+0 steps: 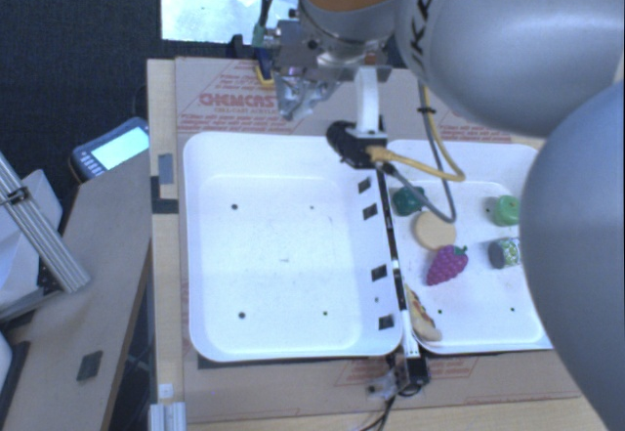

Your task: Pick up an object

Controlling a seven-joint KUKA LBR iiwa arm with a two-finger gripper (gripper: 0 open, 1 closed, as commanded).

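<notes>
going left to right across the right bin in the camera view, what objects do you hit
pastry-like piece at the bin's front left corner → dark green object → tan round disc → purple grape bunch → small grey-green object, with a green round piece just behind it.

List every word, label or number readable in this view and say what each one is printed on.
"CHEMCAST", red print on the brown sheet lying under the white bins, above the left bin.
"KA", dark letters on the grey arm, part of a longer name that is cut off.
More red print on the brown sheet's near edge, below the bins: too blurred to read.
The lit screen of the small device at the left: too small to read.
</notes>
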